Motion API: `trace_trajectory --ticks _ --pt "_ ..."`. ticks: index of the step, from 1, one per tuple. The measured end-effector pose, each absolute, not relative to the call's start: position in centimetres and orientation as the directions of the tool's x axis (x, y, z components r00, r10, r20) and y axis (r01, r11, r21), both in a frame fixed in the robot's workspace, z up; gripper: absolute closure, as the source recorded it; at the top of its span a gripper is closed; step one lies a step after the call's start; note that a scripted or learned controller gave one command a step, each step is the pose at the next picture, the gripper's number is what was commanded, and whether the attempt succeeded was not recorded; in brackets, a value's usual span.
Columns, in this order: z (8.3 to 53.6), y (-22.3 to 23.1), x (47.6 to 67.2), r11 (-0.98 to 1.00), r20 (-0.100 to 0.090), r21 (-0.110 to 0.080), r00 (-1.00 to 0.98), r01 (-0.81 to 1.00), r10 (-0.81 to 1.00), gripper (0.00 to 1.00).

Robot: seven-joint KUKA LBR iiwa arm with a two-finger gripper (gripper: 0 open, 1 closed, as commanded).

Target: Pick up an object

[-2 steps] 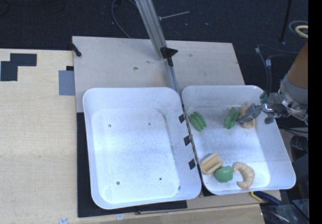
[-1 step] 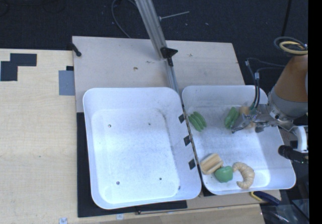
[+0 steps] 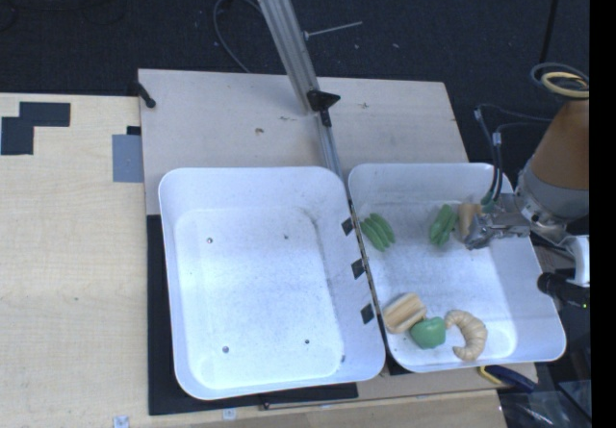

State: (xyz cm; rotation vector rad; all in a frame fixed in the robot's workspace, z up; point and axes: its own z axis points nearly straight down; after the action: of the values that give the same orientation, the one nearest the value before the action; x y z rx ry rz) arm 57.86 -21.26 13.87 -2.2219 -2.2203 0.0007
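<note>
The left bin [image 3: 252, 282] is sitting bare-floored, while in the right bin [image 3: 539, 339] a green ribbed piece [image 3: 443, 224] and a tan piece [image 3: 467, 217] are lying just left of the gripper [image 3: 481, 234]. Whether its fingers are gripping anything, I cannot tell.

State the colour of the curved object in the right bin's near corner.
Tan, a croissant-like piece; seen in the camera view.

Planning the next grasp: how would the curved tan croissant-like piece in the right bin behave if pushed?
The croissant piece looks rigid, probably light moulded plastic. Its curved shape would likely pivot rather than roll. It touches the green piece, so a push may shove both.
</note>
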Motion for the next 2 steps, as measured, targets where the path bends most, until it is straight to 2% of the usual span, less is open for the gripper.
trace_trajectory --ticks 2 --pt "26.2 -20.9 58.5 0.000 -0.001 0.005 0.000 1.000 1.000 1.00"
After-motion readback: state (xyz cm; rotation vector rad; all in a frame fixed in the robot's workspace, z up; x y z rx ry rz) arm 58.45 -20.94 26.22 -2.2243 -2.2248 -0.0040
